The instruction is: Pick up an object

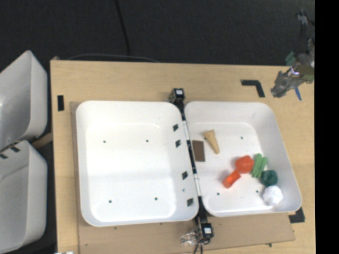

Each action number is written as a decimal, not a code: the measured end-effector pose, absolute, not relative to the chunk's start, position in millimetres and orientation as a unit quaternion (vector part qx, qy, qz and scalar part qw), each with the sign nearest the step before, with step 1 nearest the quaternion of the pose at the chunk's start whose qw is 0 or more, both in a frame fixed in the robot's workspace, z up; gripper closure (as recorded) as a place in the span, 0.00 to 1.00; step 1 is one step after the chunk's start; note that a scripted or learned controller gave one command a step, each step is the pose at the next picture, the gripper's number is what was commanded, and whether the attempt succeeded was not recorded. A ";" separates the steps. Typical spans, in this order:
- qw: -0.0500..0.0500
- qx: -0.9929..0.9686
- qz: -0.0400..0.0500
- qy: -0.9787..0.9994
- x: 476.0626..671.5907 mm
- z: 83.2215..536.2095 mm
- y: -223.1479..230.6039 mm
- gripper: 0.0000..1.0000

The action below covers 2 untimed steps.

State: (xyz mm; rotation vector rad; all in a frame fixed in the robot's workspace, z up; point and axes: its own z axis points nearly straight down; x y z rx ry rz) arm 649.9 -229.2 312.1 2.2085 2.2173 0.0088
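Camera view from above the bench: two shallow white bins sit side by side on the pale wooden top, joined along a middle seam with small black clips. The left bin (127,160) shows bare white floor. The right bin (241,115) holds everything worth picking. A tan wedge (212,141) lies tilted near the bin's upper left, and a dark brown flat block (198,151) rests just beside it, close to the seam. Lower down, an orange-red piece (238,171) stretches on a slant, its fatter end touching a green ridged strip (259,165). Below that strip sit a dark green lump (269,177) and a white crumpled ball (273,195), the two touching (both hard against the bin's right wall).

The gripper (288,81) hangs off at the far right, over the bench top beyond the right bin's upper corner, well apart from every object. It looks small and blurred there, so its state I cannot tell.
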 end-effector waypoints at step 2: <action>0.011 0.705 0.004 0.709 621.1 530.3 -228.5 1.00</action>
